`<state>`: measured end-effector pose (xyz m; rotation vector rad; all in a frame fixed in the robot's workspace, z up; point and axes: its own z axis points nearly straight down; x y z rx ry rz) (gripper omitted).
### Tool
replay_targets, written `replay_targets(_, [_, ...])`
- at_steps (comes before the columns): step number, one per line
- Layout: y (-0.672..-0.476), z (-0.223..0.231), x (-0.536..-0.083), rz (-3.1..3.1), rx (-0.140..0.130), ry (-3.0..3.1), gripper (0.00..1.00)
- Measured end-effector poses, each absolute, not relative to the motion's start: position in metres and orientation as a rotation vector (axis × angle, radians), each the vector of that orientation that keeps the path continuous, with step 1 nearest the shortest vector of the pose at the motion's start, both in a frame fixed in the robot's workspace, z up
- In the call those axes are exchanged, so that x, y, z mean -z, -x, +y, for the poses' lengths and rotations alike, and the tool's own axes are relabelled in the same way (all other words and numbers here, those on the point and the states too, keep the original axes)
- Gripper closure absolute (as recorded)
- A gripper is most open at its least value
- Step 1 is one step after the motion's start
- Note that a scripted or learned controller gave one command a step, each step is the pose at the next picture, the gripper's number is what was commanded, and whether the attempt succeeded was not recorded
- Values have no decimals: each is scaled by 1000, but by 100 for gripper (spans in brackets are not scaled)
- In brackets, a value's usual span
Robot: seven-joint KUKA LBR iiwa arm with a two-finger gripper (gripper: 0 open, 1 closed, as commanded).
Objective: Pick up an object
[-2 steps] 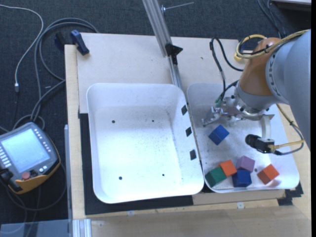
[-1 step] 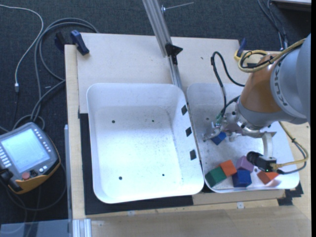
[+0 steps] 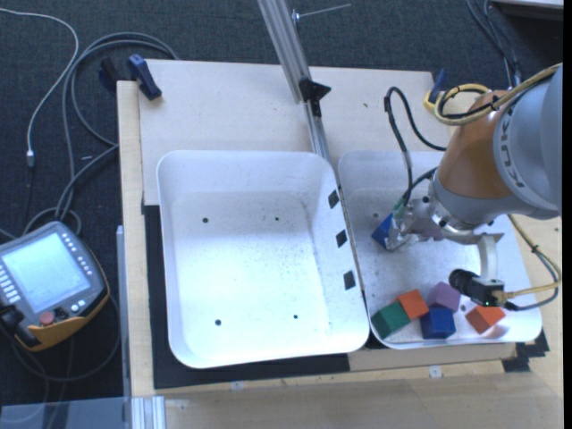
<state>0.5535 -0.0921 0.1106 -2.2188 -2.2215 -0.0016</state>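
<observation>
From the overhead camera, the arm reaches into the right bin [image 3: 514,266], its gripper [image 3: 399,232] low over the bin floor with a blue block [image 3: 383,231] at its tip, apart from the cluster at the near edge: green block [image 3: 390,317], orange block [image 3: 413,304], purple block [image 3: 444,295], a second blue block [image 3: 438,322] and another orange block [image 3: 485,317]. The risk is a shallow or off-centre grip, letting the block slip or skid away on lifting. Whether the gripper is spread or clamped on the block I cannot tell.
</observation>
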Motion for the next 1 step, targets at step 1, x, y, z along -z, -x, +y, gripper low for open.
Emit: replay_targets(1, [-553, -92, -110, -2221, 1, 2219, 0])
